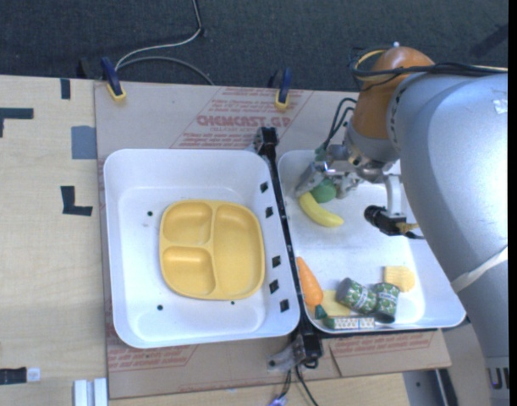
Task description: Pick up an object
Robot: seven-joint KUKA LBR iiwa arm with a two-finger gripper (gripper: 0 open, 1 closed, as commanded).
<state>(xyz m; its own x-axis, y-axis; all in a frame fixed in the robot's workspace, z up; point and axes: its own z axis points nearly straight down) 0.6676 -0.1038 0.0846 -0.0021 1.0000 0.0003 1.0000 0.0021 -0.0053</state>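
The right bin (370, 235) holds the pickable items. A yellow banana (321, 211) lies slanted at its far left, with a small green object (324, 192) touching its far end. An orange carrot (309, 282) lies along the left wall, pointing near, a green tip at its near end. Two dark green patterned cans (368, 298) lie side by side at the near edge. A pale yellow block (399, 277) sits just right of them

You are looking at a yellow divided plate (212, 249) in a white bin (123, 227), a yellow banana (321, 211), an orange carrot (309, 282), and green patterned cans (368, 297).
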